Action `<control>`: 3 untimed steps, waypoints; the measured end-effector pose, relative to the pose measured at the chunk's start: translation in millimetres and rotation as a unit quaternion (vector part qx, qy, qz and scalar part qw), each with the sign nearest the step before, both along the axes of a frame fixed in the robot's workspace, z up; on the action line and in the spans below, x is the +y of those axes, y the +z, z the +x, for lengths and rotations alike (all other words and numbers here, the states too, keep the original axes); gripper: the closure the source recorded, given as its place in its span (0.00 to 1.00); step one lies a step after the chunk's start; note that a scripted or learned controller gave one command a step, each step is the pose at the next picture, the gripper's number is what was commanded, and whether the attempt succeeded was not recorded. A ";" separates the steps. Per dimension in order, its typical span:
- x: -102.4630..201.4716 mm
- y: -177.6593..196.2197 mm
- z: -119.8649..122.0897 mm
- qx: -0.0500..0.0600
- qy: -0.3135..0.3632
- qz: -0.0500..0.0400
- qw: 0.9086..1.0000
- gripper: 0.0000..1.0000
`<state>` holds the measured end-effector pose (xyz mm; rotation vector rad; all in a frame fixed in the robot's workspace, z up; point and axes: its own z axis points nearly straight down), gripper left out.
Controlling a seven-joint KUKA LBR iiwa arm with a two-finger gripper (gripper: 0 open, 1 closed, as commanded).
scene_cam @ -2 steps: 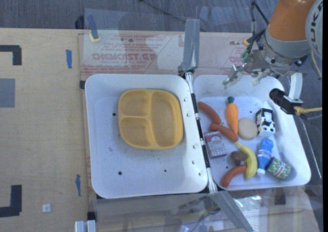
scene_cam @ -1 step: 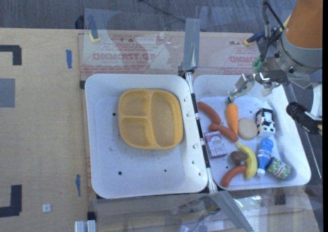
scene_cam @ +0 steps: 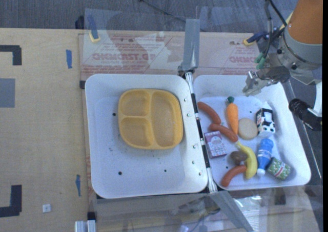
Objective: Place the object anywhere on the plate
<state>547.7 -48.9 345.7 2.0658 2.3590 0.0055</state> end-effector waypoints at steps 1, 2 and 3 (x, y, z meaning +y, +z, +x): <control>61.4 -29.0 0.0 0.003 0.159 0.000 0.987 1.00; 205.7 -58.4 -7.5 0.003 0.243 0.000 0.970 1.00; 204.9 -58.4 -7.2 0.003 0.242 0.000 0.970 0.00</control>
